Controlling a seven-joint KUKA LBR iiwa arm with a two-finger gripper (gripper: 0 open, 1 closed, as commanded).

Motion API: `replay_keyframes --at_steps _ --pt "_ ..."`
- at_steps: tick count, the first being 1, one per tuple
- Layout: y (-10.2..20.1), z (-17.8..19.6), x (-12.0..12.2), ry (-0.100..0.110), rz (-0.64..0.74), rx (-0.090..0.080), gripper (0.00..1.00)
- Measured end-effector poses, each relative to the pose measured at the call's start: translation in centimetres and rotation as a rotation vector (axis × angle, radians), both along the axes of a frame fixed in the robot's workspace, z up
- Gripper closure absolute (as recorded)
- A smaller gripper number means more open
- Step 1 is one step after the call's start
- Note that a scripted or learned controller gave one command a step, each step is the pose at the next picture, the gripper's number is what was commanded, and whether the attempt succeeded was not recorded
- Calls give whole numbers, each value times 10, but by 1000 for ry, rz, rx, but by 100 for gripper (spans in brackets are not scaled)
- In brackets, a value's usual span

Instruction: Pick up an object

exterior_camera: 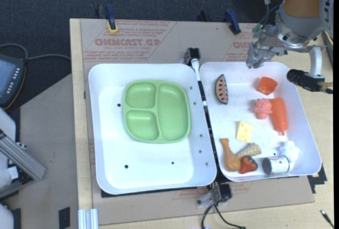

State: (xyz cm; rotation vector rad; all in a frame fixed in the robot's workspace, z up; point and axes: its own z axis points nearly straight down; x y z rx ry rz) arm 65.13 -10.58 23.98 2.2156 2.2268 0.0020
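The right bin (304,116) holds several toy foods: a watermelon slice (221,89), an orange-red block (267,85), a pink piece (261,108), a carrot (279,114), a cheese wedge (244,131), a chicken drumstick (230,155), a strawberry (248,165) and a white and black cylinder (277,164). My gripper (255,60) hangs over the far edge of the right bin, above and left of the orange-red block, with nothing between its fingers that I can see.
The left bin (100,116) holds a green divided plate (157,111). Clamps (112,25) grip the cardboard base at the back. A black cylinder (303,79) juts in beside the arm at the right.
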Motion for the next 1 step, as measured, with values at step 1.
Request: replay_keyframes --at_steps 1 --pt "37 -26 4 5 -2 0 100"
